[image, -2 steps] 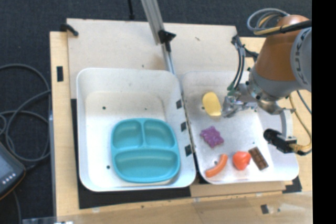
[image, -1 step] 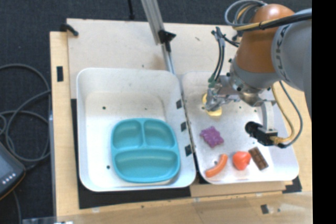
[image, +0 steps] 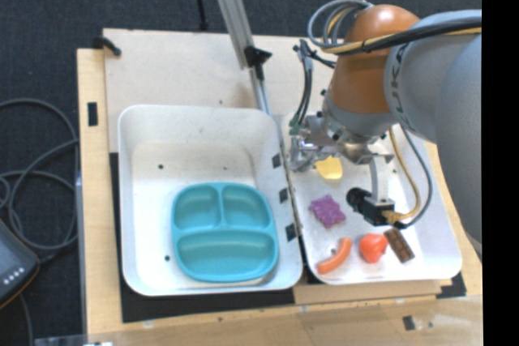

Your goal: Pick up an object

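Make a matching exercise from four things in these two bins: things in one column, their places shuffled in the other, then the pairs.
Things:
1. teal divided plate
2. purple lump
3. brown block
4. yellow piece

Places:
A. right bin, near right corner
B. right bin, far end
C. left bin
D. right bin, middle

Pairs: 1-C, 2-D, 3-A, 4-B

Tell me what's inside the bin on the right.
Five small things show in the right bin: a yellow piece, a purple piece, an orange carrot shape, a red-orange piece and a brown block. The arm covers the bin's far end, so anything there is hidden.
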Controlling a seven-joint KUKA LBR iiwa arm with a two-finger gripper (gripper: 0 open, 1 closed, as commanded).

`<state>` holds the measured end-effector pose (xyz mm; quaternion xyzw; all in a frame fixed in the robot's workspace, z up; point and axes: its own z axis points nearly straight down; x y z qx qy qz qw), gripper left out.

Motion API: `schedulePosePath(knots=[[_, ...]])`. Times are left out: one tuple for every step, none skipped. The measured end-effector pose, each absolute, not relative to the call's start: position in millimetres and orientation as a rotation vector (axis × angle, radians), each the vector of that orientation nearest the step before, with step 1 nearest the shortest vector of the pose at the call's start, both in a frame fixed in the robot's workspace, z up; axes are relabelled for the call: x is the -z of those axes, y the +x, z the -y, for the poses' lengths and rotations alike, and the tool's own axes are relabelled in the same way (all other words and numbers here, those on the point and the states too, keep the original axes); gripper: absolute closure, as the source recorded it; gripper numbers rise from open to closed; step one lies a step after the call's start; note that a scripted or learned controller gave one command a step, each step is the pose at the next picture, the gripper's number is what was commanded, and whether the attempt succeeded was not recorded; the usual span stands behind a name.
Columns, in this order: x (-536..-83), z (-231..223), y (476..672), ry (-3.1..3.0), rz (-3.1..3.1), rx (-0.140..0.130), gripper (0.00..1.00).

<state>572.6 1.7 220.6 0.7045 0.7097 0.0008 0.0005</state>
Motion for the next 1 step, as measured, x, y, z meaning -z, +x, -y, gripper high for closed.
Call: schedulePosePath(knots=[[-227.3, -63.7, 587.0, 2.211, -2.232, -0.004, 1.00]])
